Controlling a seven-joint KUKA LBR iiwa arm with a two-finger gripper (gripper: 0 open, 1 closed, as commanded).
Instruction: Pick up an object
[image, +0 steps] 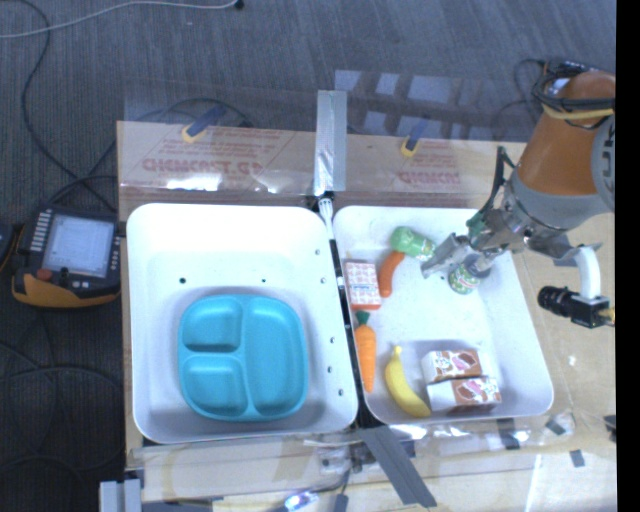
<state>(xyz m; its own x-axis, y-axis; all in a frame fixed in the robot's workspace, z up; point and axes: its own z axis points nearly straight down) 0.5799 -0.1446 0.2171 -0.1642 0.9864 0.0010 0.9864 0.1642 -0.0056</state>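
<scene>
- Over the bench stood two shallow white bins side by side: the left white bin (150, 300) held a turquoise plastic divided tray (243, 354), and the right white bin (520, 330) held a scatter of toy groceries.
- From the right, the grey KUKA arm with its orange band (562, 150) reached in at a slant over the upper part of the right bin.
- Its two-finger gripper (458, 255) hung low near the bin's back right corner, just beside a small green-and-white round can (464, 282); I could not tell from where I stood whether anything lay between its parts, nor how they were set.
- Lower in that bin lay a pair of small red-and-white cartons (460, 378), with a yellow toy banana (402, 384) touching their left side.
- Along the bin's left wall sat a small red-and-white snack box (361, 284) and, below it, an orange toy carrot (366, 352).
- Near the top, another orange carrot with a green leafy top (398, 255) lay just left of the gripper.
- To my eye the can was the likely target. A good grasp would call for centring over it and coming straight down, since a round can will roll away from a glancing touch, and the bin wall nearby leaves little room.
</scene>
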